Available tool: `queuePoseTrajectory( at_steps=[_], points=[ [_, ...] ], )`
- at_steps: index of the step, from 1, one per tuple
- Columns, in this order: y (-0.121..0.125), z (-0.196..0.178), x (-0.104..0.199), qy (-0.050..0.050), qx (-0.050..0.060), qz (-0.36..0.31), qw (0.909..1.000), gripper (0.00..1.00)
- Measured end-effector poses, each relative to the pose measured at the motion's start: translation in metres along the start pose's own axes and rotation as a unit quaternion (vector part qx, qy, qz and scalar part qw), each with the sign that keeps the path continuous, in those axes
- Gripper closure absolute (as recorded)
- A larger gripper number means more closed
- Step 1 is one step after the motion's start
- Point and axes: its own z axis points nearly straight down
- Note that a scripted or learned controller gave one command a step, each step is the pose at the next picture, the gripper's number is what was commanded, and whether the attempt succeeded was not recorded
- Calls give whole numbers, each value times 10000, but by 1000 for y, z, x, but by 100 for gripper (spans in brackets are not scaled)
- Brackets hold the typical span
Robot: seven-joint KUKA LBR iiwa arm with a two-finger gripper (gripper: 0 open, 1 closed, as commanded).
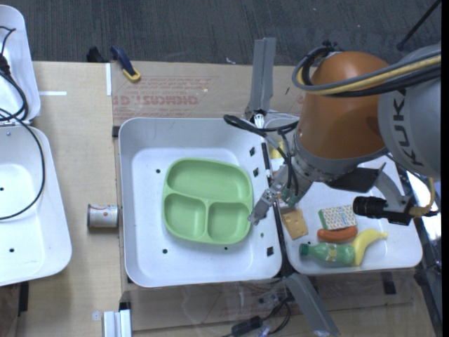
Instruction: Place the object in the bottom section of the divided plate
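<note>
At divider between two bins, gripper (270,201) hovers beside green divided plate (208,201) — nothing seen in it, finger spread unclear. Toy foods lie in right bin (403,255), banana (370,243) near front edge. Pick step pending — next move needs a firm grasp.

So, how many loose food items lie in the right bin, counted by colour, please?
Yellow: 1, the banana
Green: 1, the bottle
Tan: 1, the cracker
Red-orange: 1, the sausage-shaped piece
Mixed colours: 1, the sponge-like block
Total: 5
</note>
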Motion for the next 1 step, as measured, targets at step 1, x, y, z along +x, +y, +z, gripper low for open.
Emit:
queuePoseTrajectory(
  at_steps=[1],
  points=[
    [-6,21,-13,-8,-18,-102,9999,0]
  ],
)
